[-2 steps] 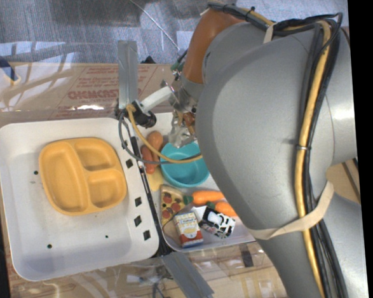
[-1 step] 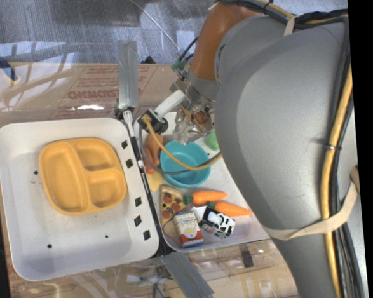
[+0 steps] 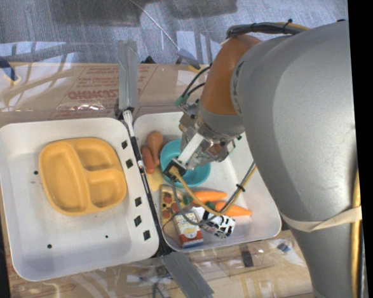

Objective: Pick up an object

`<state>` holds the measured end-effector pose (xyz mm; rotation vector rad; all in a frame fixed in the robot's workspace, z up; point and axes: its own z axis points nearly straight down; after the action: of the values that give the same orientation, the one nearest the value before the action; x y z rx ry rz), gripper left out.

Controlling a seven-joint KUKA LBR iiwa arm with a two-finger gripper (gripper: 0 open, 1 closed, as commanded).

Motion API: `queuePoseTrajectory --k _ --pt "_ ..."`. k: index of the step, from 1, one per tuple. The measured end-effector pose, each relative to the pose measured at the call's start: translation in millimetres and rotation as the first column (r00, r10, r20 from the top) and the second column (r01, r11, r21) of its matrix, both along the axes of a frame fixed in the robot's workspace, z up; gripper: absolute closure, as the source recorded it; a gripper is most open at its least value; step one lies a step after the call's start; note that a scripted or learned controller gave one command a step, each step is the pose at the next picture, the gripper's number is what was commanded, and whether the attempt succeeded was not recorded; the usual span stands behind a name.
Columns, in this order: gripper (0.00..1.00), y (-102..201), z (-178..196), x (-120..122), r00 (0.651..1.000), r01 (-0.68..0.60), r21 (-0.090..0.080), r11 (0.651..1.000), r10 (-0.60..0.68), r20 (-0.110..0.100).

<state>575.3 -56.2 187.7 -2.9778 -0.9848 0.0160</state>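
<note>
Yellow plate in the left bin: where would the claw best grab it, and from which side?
Likely from straight above. The yellow plate lies flat and alone in the left bin, too wide to span, so its raised rim or the ridge between compartments is the part to pinch. Bare floor around it leaves room.

Gripper [image 3: 206,151] hovers above teal bowl [image 3: 200,173] in right-hand bin [image 3: 259,200].

Yellow tray [image 3: 82,175], teal bowl [image 3: 201,174], orange carrots [image 3: 209,195]
</note>
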Motion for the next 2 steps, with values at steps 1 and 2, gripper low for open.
queuePoseTrajectory --k 1,2 --pt "1.00 6.2 1.0 -75.0 0.999 0.036 -0.001 0.999 -0.036 0.003" --pt "1.00 89.3 0.6 -99.7 0.967 0.255 -0.004 0.967 -0.255 0.000"
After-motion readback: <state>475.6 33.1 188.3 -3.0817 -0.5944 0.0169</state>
